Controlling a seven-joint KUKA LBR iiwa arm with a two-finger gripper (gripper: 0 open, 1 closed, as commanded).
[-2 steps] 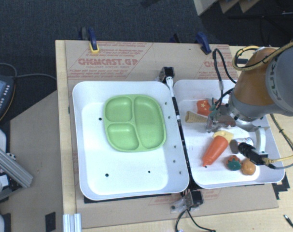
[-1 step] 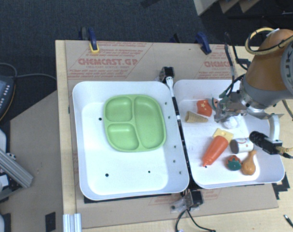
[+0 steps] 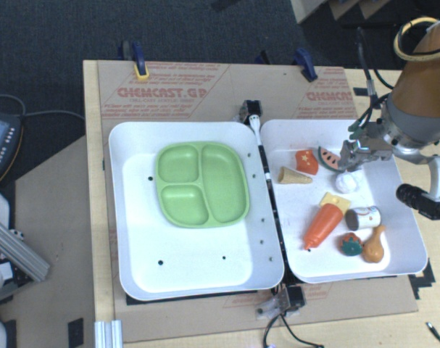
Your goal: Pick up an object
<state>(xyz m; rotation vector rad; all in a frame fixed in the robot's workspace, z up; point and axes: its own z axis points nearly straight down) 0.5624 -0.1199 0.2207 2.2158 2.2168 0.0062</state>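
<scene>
The right bin (image 3: 404, 263) holds several toy foods. A watermelon slice (image 3: 327, 158) and a red piece (image 3: 306, 162) lie near its back, with a tan cone (image 3: 294, 175) just in front of them. A white round piece (image 3: 346, 183), a yellow wedge (image 3: 334, 201) and an orange carrot (image 3: 322, 225) sit mid-bin. A small grey and brown piece (image 3: 362, 217), a red-green fruit (image 3: 351, 245) and a tan pear shape (image 3: 375, 246) lie toward the front. My gripper (image 3: 354, 156) hangs low over the bin's back right, beside the watermelon slice and just behind the white piece.
The left bin (image 3: 133, 259) carries a green divided plate (image 3: 203, 183). A black rail (image 3: 267, 187) runs between the two bins. The grey and orange arm (image 3: 419, 85) comes in from the right over the bench edge.
</scene>
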